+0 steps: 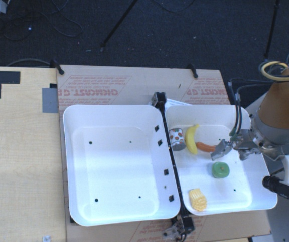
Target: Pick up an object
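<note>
So the right bin (pixel 255 198) has all the stuff in it. There's a yellow banana (pixel 192 138) up near the bin's far edge, close to the divider between the two bins, and an orange carrot (pixel 205 146) lies right beside it, touching or nearly touching the banana's lower end. On the banana's other side, hard against the divider, sits a small can (pixel 176 137) with a spotted label. A round green thing (pixel 220 170) sits about mid-bin, toward the right edge. Down by the near edge, close to the divider, there's a yellow corn cob (pixel 198 200).

The gripper (pixel 230 148) hangs over the right side of that bin, just past the carrot's tip and above the green thing. The jaws look spread apart with nothing between them. The arm (pixel 278 110) comes in from the bench's right edge.

The left bin (pixel 79 120) sits alongside, both on a sheet of cardboard (pixel 104 87) on the bench (pixel 18 150).
</note>
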Tool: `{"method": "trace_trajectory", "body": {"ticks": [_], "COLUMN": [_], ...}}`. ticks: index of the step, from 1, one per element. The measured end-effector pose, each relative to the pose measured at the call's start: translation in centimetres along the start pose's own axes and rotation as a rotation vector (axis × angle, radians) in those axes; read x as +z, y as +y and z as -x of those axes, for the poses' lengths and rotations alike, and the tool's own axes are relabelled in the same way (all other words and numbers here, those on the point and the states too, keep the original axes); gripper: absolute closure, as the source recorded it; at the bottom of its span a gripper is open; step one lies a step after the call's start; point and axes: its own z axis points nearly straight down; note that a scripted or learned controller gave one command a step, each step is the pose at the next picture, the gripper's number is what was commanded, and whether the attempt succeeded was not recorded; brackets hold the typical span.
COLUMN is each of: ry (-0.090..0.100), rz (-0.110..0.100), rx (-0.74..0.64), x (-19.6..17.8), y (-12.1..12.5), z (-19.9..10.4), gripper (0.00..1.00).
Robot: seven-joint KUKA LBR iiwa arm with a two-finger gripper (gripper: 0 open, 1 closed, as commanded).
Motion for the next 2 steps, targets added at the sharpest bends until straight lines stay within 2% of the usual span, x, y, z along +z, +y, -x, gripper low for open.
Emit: {"method": "trace_trajectory", "body": {"ticks": [1,2], "ry": [-0.002,-0.002], "rz": [0.004,0.008], "rx": [-0.003,-0.003], "x": [13.0,12.3], "y": [5.0,12.6], "z": [0.2,0.1], "gripper": [0.0,0.0]}}
